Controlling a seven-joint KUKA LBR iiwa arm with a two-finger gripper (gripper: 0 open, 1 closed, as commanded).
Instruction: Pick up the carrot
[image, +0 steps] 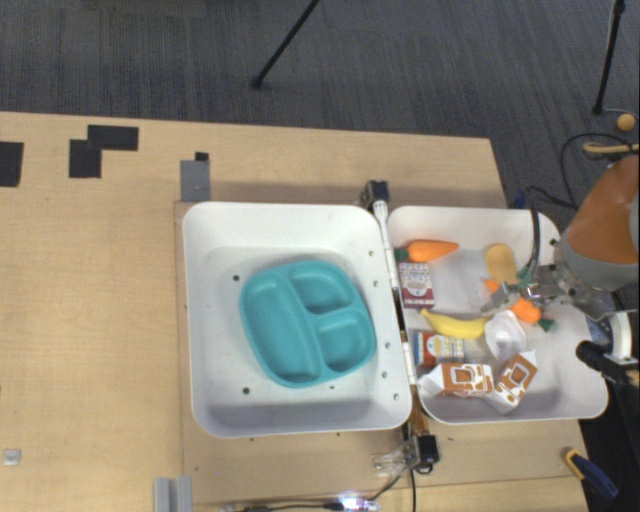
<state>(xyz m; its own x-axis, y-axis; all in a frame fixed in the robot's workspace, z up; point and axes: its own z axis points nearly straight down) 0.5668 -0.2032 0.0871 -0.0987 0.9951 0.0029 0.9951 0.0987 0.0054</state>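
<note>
While the grey arm (600, 235) with its orange band reaches in from the right over the right-hand bin (570, 405), its gripper (520, 295) sits low among the clutter near the middle of that bin, and whether it is spread or pressed together cannot be told from this slanted view, since the tip is mixed up with small orange and white pieces. The carrot (432, 250) lies on its side in the upper left corner of the same bin, pointed end toward the left wall, well apart from the gripper. Just below the carrot stands a small red and white carton (416, 286), and below that a banana (452, 325) stretches across the bin floor. A tan, potato-like item (501, 263) rests near the upper middle, close to the gripper. Several brown and white packets (488, 380) lie along the lower edge, with another small carton (438, 348) just left of them. The left-hand bin (215, 400) holds a teal divided plate (305, 322) with three compartments, set near its centre. Both bins rest side by side on a light wooden bench (90, 330).
</note>
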